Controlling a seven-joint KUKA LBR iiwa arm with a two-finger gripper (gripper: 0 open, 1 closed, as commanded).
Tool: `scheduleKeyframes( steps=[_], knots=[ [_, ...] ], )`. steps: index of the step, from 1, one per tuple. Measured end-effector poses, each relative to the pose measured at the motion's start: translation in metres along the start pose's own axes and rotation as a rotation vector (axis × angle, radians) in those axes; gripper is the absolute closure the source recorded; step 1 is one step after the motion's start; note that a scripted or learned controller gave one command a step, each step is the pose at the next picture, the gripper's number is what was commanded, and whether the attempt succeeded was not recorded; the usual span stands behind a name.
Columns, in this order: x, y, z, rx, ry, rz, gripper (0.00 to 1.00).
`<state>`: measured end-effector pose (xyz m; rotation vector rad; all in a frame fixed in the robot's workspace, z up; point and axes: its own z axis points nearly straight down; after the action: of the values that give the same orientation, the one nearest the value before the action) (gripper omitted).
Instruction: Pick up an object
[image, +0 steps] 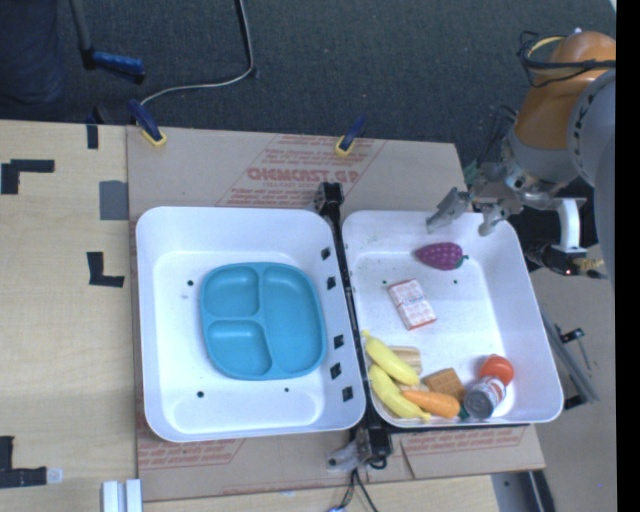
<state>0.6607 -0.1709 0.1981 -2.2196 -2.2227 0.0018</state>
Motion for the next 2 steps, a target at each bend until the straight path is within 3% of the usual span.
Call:
scheduleKeyframes(
  steps=[1,2],
  knots=[
    [-0.004,0.006,0.077,0.003,0.0,0.0,0.0],
    [-0.013,0.009,0.111,-0.003,-0.002,-0.001,0.0]
  ],
)
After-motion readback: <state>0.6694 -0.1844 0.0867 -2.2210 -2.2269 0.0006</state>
